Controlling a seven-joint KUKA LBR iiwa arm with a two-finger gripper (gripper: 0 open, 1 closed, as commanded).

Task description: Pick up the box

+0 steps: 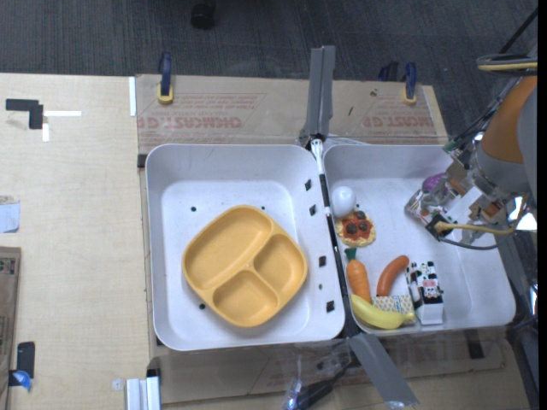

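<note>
The box (pixel 426 291) is a small white carton with black patches. It lies near the front of the right bin (pixel 479 314), just right of a red sausage (pixel 392 273). My gripper (pixel 430 211) hangs over the right side of that bin, behind the box and a short way apart from it. Cables and the wrist hide much of the gripper. Nothing shows held in it.
In the right bin also lie a white ball (pixel 343 199), a toy pizza slice (pixel 355 228), a carrot (pixel 358 280), a banana (pixel 377 314) and a purple item (pixel 433 182) by the gripper. The left bin (pixel 171 195) holds a yellow divided plate (pixel 244 266).
</note>
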